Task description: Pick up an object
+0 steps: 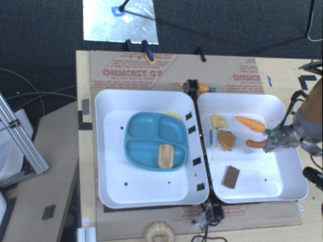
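Bench: brown board [166, 67] under two white bins, dark carpet behind.
Front edge: a pale ring [160, 232] lies by the wires.
Left bin [108, 185]: blue plate [155, 140] with a tan bar [165, 156] in its lower right part.
Right bin [290, 185]: brown square [231, 176] near the front, ridged chip [226, 139], yellow block [218, 121], carrot [250, 123], orange sausage [255, 144].
Claw [274, 139]: low at the right side, touching the sausage end; I cannot tell if it is spread or pinching.
Writing: red "CHEMCAST GP" on the board, far side.
Far back: shiny sheet [119, 13] on the carpet.
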Tool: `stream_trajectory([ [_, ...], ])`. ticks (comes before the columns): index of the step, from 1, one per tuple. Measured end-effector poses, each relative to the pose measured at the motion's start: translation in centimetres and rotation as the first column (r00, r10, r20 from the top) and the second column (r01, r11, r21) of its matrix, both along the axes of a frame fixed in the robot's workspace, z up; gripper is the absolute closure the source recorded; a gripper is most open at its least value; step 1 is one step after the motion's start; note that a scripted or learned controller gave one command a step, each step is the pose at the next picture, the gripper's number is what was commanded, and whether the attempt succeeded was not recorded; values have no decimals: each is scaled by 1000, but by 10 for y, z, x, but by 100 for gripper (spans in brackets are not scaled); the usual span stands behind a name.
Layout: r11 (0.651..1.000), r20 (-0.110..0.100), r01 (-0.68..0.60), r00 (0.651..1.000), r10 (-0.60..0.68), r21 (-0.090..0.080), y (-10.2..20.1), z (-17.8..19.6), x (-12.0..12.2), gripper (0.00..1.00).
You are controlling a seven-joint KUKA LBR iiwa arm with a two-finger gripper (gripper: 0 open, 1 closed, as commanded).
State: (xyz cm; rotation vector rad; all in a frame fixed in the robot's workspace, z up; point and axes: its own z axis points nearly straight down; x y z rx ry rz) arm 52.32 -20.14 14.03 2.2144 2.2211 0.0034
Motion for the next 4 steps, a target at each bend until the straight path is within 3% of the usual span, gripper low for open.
stream_trajectory([
  [1,1000,2,-1,1000,1,0,4,57,-7,100],
  [2,1000,0,-1,1000,1,0,4,86,-5,100],
  [4,1000,-2,-7,1000,7,3,109,71,47,100],
])
